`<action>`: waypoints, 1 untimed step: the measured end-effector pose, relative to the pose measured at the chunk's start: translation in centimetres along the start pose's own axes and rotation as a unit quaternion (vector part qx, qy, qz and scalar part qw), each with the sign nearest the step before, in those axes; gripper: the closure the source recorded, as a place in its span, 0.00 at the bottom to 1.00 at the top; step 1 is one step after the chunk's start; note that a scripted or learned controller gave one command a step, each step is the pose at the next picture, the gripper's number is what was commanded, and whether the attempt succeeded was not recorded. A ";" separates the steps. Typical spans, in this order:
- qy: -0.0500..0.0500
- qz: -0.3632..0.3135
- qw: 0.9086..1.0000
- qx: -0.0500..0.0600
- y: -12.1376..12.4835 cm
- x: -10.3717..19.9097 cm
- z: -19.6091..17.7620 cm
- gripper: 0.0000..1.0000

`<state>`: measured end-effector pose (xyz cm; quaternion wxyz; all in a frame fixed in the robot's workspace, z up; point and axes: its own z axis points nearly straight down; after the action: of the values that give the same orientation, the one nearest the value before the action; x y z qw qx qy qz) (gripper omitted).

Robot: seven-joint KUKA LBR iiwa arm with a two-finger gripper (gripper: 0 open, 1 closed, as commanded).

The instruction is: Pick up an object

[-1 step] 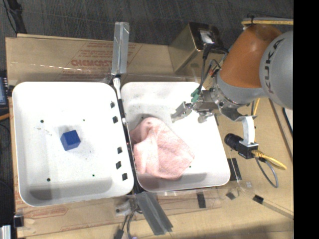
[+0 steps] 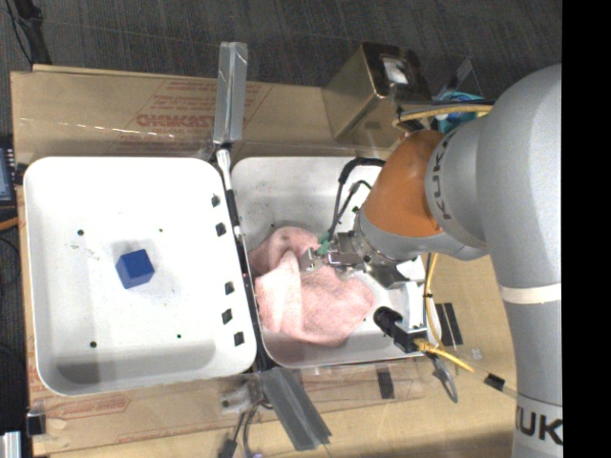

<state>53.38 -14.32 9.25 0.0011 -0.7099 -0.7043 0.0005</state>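
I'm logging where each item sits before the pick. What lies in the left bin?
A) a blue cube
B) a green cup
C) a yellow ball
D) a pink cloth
A: the blue cube sits alone on the floor of the left bin, while the pink cloth lies in the right bin, under the gripper.

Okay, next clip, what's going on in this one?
A grey robot arm with an orange band reaches in from the right and has its gripper down at a pink cloth that lies crumpled in the right bin. The gripper sits at the cloth's upper edge, but I cannot tell whether it has hold of any fabric. A small blue cube sits alone in the left bin, untouched.
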 end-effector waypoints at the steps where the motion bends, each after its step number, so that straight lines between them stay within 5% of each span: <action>1: 0.000 -0.001 1.000 0.001 0.0 0.0 -0.9 1.00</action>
<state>53.40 -14.36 10.20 0.0014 -0.7093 -0.7049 0.0013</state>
